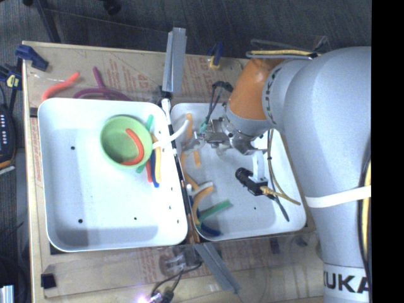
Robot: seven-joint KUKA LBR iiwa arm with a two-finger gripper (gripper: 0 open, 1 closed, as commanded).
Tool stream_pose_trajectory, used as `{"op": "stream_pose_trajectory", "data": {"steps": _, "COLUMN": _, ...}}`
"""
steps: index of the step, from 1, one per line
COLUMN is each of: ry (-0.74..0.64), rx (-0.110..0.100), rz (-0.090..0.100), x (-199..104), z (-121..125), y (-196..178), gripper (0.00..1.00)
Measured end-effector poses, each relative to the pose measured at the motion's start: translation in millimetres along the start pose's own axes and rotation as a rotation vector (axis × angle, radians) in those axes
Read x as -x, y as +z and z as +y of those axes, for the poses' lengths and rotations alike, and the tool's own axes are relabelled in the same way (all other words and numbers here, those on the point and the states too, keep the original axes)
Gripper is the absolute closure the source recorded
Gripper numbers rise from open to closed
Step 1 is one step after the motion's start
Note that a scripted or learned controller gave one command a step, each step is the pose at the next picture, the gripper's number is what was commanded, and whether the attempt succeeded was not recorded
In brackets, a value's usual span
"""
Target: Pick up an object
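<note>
Arm's reaching in from the right, gripper [203, 133] low over the right bin [287, 223] near its left wall, prob lining up on the orange stick [197, 158] just below it. Can't tell how the gripper's set; wrist hides it. Green strip [214, 208] lies nearer the front. Left bin [82, 226] has a green bowl [120, 141]. Both sit on a scuffed wood bench [120, 68], dark carpet [221, 5] behind.

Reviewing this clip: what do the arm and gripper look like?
The arm is bulky, rounded and light grey, with an orange band above the wrist, black KUKA lettering low on its body, and thin cables around the metallic wrist. The gripper is small and dark.
</note>
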State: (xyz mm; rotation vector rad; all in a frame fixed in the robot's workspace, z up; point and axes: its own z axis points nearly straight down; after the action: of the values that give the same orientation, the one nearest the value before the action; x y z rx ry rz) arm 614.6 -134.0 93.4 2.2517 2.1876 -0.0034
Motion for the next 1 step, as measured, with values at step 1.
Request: {"op": "stream_pose_trajectory", "data": {"steps": 1, "ry": -0.004, "rx": -0.002, "rz": -0.001, "x": 0.0, "z": -0.1, "y": -9.7, "gripper": 1.0}}
